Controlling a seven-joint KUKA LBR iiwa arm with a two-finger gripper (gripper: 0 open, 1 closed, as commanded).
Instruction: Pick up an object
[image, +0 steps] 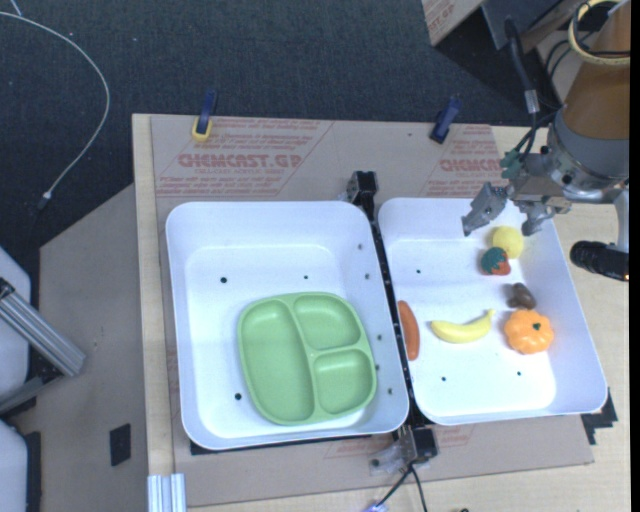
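Orange pumpkin (528, 331), curved yellow banana (462, 328), tool (507, 214) spread

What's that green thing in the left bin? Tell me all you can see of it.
The green tray is a pale green divided plate with rounded corners, apparently plastic. It has three compartments: one long one on its left side and two smaller ones on its right. It lies flat, turned slightly askew, on the floor of the left bin, toward the near edge.

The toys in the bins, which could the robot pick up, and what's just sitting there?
For picking:
lemon
strawberry
banana
pumpkin
carrot
brown lump

Just there:
green divided plate
blue clamps
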